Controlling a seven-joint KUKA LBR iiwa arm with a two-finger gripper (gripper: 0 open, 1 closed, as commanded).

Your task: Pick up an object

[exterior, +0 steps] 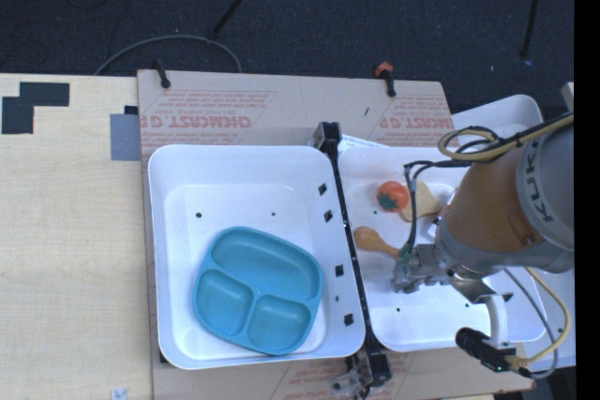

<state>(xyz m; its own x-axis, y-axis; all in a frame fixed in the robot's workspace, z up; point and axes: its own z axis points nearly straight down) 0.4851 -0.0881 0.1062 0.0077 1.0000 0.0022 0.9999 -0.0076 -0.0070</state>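
- The bench (75,229) is carrying two shallow white bins side by side, with a black divider (342,239) sitting between them; this divider is serving as the landmark below.
- The left bin (178,173), left of the divider, is holding a blue sectioned plate (258,288), lying flat toward the near half of the bin.
- The right bin (422,333), right of the divider, is holding three small things: an orange-red round object (393,196), a pale yellow piece (427,198) touching it on the far side from the divider, and a tan wooden spoon-like item (375,242) lying just beside the divider.
- The grey arm (511,201) is reaching over the right bin, with the pincer (408,274) pointing down just right of the spoon-like item.
- The pincer's finger spacing is not discernible; nothing is visibly sitting between its tips.
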